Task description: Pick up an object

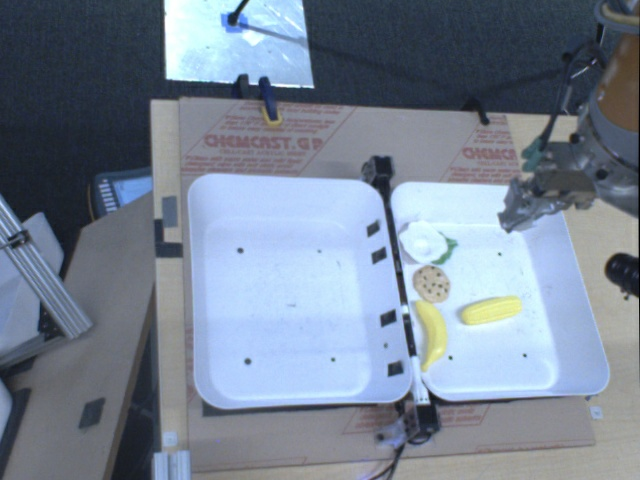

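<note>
The right bin (560, 368) holds a white round object with a green leaf (424, 240), a brown cookie (431, 284), a yellow banana (432, 334) and a yellow corn cob (491, 311). My gripper (522, 213) hangs above the bin's far right part, up and to the right of the corn cob and well apart from all of these objects. I see nothing between its fingers.
The left bin (200, 268) lies beside the right one, with a black divider strip (395, 278) between them. Both rest on a cardboard sheet (330, 133). A shiny metal plate (238, 28) lies at the back.
</note>
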Available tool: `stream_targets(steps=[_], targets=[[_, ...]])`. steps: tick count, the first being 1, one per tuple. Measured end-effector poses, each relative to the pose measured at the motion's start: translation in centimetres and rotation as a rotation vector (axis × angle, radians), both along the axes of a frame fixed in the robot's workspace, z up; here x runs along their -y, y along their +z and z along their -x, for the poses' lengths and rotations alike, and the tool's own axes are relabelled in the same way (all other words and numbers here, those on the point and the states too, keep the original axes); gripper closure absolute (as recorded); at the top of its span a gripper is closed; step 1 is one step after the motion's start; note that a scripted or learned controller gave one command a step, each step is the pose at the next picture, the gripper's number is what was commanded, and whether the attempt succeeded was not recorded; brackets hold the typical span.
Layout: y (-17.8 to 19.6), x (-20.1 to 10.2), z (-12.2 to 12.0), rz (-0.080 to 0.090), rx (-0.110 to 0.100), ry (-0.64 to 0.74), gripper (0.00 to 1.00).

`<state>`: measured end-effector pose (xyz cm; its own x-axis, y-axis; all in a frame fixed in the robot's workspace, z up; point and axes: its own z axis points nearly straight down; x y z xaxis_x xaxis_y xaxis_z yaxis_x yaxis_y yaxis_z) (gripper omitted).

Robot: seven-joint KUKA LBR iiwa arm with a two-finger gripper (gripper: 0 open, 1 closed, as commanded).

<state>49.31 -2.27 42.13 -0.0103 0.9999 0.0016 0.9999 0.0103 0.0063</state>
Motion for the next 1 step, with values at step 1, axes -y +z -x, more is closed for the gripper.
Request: stream_targets(steps=[1], targets=[[-0.25,-6.52,0.61,0.0,-0.004,0.001,1.0]])
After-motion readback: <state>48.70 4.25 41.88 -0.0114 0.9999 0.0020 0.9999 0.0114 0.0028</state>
